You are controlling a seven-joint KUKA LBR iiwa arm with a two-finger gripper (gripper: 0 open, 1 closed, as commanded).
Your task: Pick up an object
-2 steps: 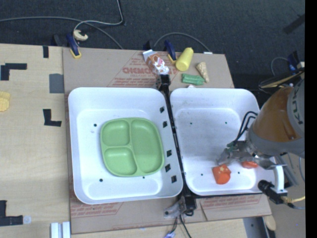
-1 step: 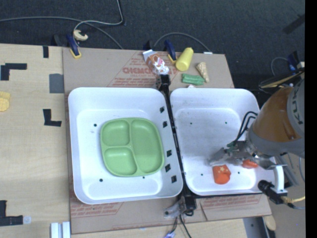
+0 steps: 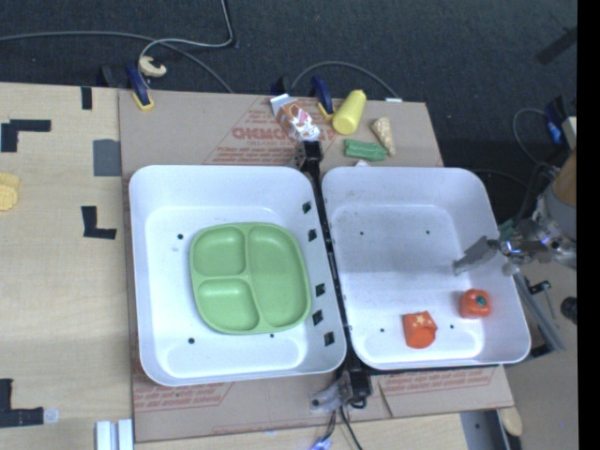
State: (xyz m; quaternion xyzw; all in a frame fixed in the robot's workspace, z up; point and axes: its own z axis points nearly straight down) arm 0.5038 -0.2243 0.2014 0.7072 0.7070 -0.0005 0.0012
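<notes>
Approach step: I see my two-finger gripper (image 3: 475,254) poised above the right white bin (image 3: 403,190); its state I cannot tell. Small orange round object (image 3: 475,303) lies just below; next, descend.

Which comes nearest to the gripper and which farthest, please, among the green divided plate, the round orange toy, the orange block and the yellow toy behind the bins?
Measured from the gripper:
1. Round orange toy, right bin, just below the gripper.
2. Orange block, right bin, near its front wall.
3. Yellow toy, on the cardboard behind the bins.
4. Green divided plate, left bin.
</notes>
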